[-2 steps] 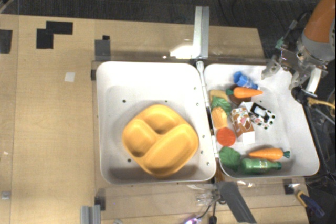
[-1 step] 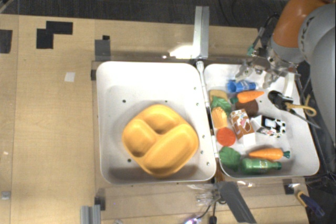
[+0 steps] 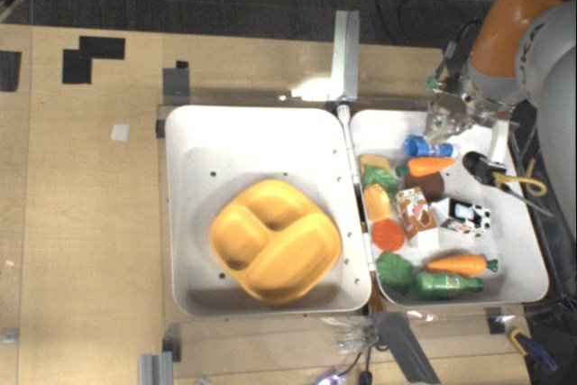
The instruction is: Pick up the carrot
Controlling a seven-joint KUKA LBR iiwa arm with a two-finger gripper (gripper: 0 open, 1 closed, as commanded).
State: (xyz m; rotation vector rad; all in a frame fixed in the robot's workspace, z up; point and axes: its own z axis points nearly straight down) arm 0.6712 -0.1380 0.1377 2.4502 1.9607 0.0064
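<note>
The arm's metal two-finger pincer (image 3: 442,132) hangs at the far end of the right shallow white bin (image 3: 537,270), directly over a small orange toy carrot (image 3: 429,166) beside a blue cap-like piece (image 3: 416,146), probably lining up a descent. Its opening cannot be told. A second orange carrot with a green tip (image 3: 461,264) lies near the bin's near wall.

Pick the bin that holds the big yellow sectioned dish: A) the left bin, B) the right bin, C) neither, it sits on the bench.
A: the yellow dish lies inside the left bin, while the right bin holds the small items such as the carrot.
</note>
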